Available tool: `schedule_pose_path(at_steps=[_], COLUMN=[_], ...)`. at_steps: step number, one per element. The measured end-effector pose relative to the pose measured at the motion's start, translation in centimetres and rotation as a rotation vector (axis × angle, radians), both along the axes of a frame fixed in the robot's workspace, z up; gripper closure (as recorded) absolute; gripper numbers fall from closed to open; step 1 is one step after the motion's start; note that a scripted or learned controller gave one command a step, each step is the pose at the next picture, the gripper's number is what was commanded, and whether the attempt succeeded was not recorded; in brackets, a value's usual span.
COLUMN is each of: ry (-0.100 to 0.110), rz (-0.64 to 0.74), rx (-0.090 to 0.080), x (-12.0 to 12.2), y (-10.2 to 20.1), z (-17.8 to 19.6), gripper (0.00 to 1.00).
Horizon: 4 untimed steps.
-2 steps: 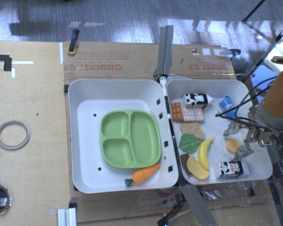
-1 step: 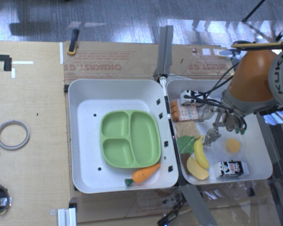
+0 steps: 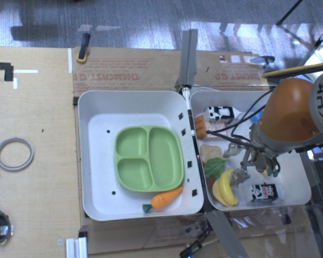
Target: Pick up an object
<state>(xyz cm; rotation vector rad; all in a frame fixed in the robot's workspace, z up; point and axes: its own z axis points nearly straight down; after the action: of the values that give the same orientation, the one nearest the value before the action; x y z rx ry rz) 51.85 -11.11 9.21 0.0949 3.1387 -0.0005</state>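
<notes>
I have the arm reaching in over the right bin (image 3: pixel 290 200), and the gripper (image 3: pixel 246 168) hangs low among the clutter there; from this slanted view I cannot tell whether it is released or clenched, and I see nothing caught in it. The nearest candidate is the banana (image 3: pixel 225 190), lying just below and to the left of the gripper, close enough that I judge it the likely target. A green leafy toy (image 3: pixel 214 167) sits to the gripper's left, and a small black-and-white carton (image 3: pixel 264 192) lies just below and to its right; a similar black-and-white item (image 3: pixel 220 113) rests farther up, near the bin's back wall. Well off to the gripper's left, in the left bin (image 3: pixel 94 155), a green divided plate (image 3: pixel 149 158) sits with a carrot (image 3: pixel 166 198) against its lower edge.
</notes>
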Motion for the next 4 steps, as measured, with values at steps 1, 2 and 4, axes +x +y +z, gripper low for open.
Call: schedule_pose_path(at_steps=[1,2,4], ry=[-0.005,-0.001,0.0], rz=[-0.113,-0.295,-0.326], rx=[0.0,0.0,0.001], x=[-3.3,0.7,3.1], y=[0.8,-0.9,-1.5], z=[0.1,0.0,0.0], gripper=[0.0,0.0,0.0])
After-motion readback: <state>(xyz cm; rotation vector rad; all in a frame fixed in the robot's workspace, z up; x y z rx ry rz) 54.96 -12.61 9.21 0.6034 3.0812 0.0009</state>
